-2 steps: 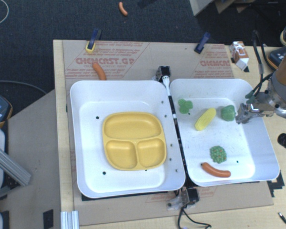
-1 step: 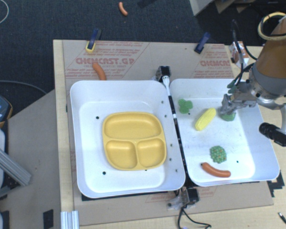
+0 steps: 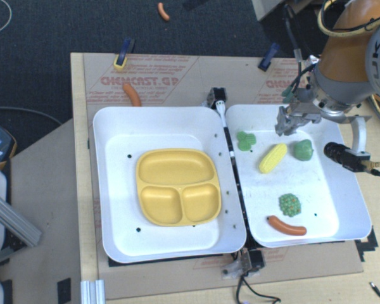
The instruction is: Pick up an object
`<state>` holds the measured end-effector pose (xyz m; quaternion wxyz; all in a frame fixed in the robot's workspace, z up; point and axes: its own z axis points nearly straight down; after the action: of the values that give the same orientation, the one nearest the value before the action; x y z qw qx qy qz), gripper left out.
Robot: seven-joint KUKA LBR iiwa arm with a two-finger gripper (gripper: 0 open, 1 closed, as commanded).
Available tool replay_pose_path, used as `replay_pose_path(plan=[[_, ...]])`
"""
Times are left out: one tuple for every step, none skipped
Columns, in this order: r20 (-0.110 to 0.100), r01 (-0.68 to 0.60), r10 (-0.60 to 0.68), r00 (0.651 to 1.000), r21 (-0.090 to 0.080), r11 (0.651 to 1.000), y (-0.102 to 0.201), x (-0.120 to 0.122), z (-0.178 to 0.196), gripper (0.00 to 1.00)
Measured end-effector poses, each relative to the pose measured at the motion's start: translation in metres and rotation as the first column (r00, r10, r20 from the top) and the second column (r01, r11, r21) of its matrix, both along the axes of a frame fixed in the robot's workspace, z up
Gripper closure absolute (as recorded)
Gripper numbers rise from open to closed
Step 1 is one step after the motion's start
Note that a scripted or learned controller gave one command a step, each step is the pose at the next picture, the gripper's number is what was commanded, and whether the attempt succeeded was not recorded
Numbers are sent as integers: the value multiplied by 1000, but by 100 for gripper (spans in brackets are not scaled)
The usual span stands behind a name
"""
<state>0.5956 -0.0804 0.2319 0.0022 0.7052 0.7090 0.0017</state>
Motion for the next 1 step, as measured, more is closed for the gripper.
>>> replay_pose_path(plan=[[0,1,-1,1000,0,1000,33,47,-14,100]])
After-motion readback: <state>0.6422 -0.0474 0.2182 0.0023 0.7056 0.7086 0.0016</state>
